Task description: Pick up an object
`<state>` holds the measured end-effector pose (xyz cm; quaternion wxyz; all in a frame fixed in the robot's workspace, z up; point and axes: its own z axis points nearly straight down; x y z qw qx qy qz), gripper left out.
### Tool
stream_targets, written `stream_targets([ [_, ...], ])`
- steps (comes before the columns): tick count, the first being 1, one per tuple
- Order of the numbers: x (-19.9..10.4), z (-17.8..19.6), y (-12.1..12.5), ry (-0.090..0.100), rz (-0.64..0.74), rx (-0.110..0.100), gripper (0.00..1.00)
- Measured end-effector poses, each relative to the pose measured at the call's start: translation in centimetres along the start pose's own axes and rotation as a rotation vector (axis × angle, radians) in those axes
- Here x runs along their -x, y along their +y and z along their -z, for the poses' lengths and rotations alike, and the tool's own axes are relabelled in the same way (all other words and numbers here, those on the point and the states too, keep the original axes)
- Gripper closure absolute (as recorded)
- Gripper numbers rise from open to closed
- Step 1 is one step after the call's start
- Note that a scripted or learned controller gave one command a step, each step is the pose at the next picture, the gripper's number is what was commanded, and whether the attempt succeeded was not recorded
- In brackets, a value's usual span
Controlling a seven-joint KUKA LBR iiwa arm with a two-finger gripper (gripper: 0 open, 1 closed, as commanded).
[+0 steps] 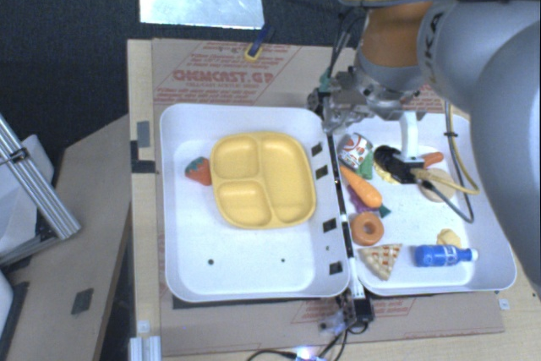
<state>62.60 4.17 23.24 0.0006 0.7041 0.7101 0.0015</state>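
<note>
The gripper (345,116) was lowered over the right bin's (499,266) far-left corner, near a small carton (355,150). Its finger state could not be told; nothing was seen lifted, so the pick looked undone.

Seen from above at a slant, two shallow white bins sit side by side on a table. The left bin (177,266) holds a yellow divided plate (260,179) with a toy strawberry (199,171) just beside its left edge. The right bin (490,266) holds a toy carrot (362,186), a doughnut (368,228), a pizza slice (381,259) and a blue bottle (441,254) lying on its side. A grey arm (490,55) with an orange band reaches in from the right, its gripper (342,118) hanging above the right bin's far left corner.
</note>
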Motion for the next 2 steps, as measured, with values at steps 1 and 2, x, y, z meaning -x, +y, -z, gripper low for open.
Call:
stream_targets([
  [1,-4.6,-1.6,0.6,0.0,0.0,-0.001,1.0],
  [2,-4.6,-0.4,1.3,-0.001,-0.002,0.0,1.0],
])
